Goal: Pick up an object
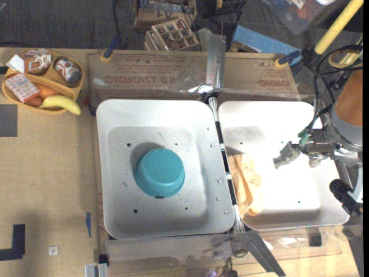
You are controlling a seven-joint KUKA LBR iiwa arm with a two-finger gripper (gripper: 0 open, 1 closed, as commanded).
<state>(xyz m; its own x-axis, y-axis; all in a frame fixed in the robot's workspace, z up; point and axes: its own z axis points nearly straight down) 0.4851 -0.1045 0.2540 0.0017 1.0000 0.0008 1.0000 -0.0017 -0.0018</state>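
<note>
A robotics lab: white bins (109,126) on a bench, cables (323,91) and boxed clutter (167,16) behind.

Resting at ten o'clock on the bench: an orange tray (14,92) with a banana (61,103) and small packages. At twelve o'clock, cardboard (155,77) behind both bins.

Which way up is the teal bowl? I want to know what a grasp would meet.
Upside down. The teal bowl in the left bin shows a flat closed base ringed by its wider rim, no hollow.
</note>
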